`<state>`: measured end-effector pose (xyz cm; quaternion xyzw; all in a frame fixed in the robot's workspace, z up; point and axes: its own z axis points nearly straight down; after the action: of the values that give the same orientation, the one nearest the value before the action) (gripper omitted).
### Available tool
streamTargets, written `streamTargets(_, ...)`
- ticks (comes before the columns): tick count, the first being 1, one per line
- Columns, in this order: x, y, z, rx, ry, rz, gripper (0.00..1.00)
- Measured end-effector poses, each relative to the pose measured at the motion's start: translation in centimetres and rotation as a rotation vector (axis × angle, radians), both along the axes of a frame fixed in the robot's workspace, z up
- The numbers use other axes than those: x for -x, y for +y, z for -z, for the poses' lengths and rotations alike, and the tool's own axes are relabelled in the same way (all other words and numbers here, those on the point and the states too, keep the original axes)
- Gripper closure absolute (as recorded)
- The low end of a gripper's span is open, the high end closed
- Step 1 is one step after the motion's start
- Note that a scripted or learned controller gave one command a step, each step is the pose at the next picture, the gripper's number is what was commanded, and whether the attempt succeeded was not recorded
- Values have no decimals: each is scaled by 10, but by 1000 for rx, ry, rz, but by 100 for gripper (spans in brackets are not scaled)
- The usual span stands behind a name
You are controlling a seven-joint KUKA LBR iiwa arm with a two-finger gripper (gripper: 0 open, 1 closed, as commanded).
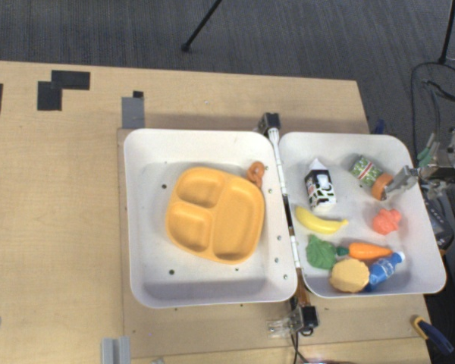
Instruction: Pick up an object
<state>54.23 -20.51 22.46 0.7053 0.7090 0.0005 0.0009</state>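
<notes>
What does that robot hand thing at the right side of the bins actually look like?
Little of it is in frame. The gripper is a small silvery-grey metal piece reaching over the rim of the right bin. Behind it sits a blocky grey and pale body with dark parts. Thin dark cables loop nearby. No markings are readable.

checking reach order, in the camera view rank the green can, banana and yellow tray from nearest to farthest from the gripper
From the gripper at the right bin's right edge:
1. Green can, just left of it, right bin.
2. Banana, lower left, same bin.
3. Yellow tray, far left, in the left bin.
</notes>
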Motion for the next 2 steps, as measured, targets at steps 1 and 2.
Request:
streamTargets(1, -56, 0, 24, -1, 0, 88, 0)
streamTargets(2, -100, 29, 138, 0, -4, 143, 0)
